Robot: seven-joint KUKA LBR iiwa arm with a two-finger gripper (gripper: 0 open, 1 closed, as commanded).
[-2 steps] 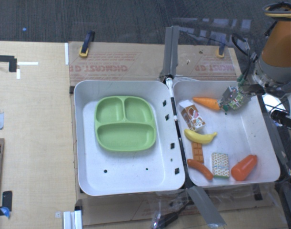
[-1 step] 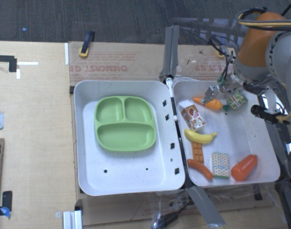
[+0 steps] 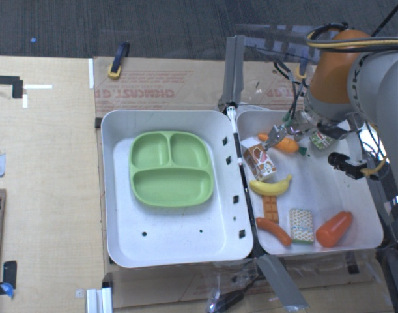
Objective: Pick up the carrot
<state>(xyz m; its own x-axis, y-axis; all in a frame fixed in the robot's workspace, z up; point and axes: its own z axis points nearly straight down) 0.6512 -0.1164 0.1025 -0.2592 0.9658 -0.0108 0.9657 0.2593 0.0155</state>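
Note:
The carrot [image 3: 288, 146] is an orange elongated piece lying at the back of the right bin [image 3: 368, 194], close to the bin's left wall. Its small left end peeks out on the far side of the tool. My gripper [image 3: 275, 137] is low over the carrot's middle, reaching in from the right below the grey and orange wrist, and it hides part of the carrot. Whether the carrot is actually held cannot be made out from this angle.
In the right bin also lie a snack packet [image 3: 262, 162], a banana [image 3: 271, 186], an orange-red sausage-like piece [image 3: 274, 232], a small box [image 3: 301, 225] and a thick red-orange vegetable [image 3: 333, 229]. The left bin [image 3: 114, 194] holds a green divided plate [image 3: 172, 169].

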